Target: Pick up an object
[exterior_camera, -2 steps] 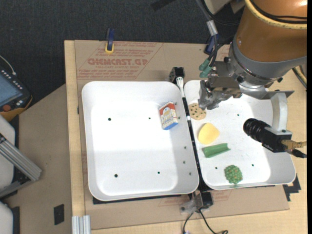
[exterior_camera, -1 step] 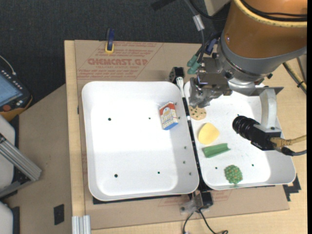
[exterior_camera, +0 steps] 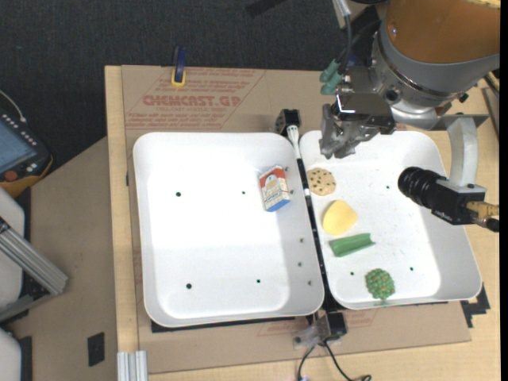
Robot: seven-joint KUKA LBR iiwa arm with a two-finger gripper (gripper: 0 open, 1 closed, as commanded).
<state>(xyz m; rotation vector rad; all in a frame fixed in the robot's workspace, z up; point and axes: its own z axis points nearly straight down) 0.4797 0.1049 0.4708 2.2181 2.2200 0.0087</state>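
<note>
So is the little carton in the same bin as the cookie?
No, the carton lies in the left bin; the cookie lies in the right bin.

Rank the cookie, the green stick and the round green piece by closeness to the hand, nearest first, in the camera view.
Measured from the hand:
1. Cookie, right bin, just below the hand.
2. Green stick, mid right bin.
3. Round green piece, right bin's near edge.

The grey arm (exterior_camera: 444, 62) with its orange band (exterior_camera: 448, 10) reached down from behind and to the right of the claw (exterior_camera: 343, 143). The wrist pointed downward. The dark claw hung below it, with nothing visible between its tips.
</note>
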